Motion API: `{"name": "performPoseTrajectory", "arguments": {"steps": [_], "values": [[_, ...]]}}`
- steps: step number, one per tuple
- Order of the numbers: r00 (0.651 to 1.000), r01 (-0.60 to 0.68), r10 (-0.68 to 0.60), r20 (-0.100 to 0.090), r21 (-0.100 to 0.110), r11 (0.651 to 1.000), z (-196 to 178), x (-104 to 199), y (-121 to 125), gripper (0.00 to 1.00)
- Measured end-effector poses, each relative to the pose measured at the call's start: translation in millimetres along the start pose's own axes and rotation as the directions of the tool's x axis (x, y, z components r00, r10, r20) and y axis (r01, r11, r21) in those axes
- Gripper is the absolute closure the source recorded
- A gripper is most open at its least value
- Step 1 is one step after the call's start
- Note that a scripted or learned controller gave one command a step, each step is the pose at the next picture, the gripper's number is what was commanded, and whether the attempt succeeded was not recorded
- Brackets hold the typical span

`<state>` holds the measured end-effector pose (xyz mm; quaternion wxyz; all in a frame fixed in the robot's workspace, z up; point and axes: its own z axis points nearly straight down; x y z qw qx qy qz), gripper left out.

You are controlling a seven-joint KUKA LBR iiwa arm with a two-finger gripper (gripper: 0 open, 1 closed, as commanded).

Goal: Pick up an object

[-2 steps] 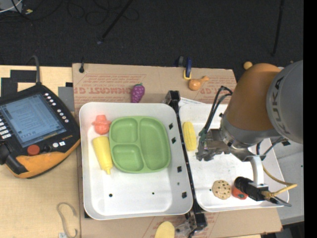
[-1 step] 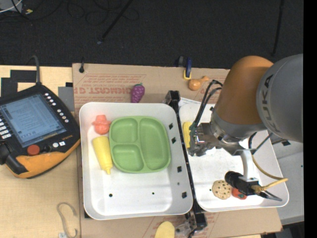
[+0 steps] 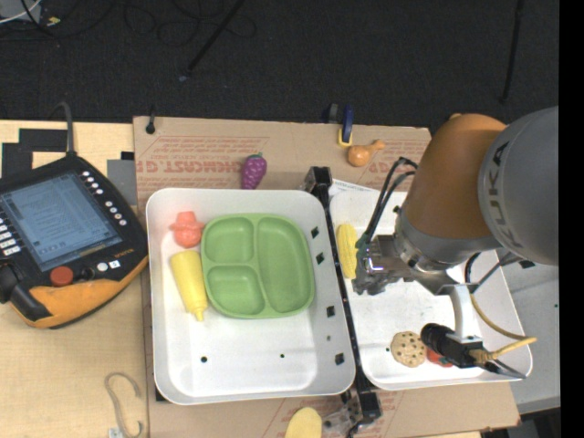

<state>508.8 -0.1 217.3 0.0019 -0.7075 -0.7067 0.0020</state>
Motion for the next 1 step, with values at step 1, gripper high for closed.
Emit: {"name": "performPoseTrajectory", "arguments": {"steps": [1], "values": [[1.000,0.000,0.000,-0.001,-0.003,1.000,-11.5,5.6,7.7,1.00]]}}
